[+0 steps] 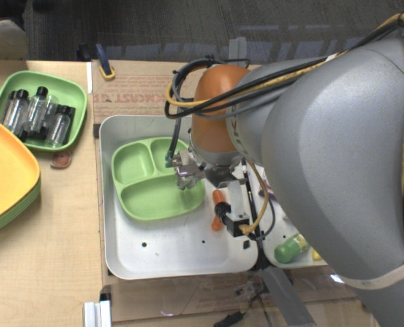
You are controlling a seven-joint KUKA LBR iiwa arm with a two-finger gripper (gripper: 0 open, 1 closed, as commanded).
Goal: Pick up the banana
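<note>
My arm [324, 155] hangs over the left white bin [161, 251], wrist above a green divided plate [144, 176]; an orange thing [217, 197] lies beside it.

A dark grey carpet floor [188, 12] fills the 12 o'clock side. The light wooden tabletop [45, 264] spreads from 9 to 6 o'clock.

A robot lab, most likely: a grey arm [338, 148] strung with cables [208, 101] reaches over a white bin [167, 251] on a wooden bench [45, 264]. Well left of the wrist sit a tray of vials [38, 111] and stacked yellow plates [7, 176]. Grey carpet [188, 12] beyond.
</note>
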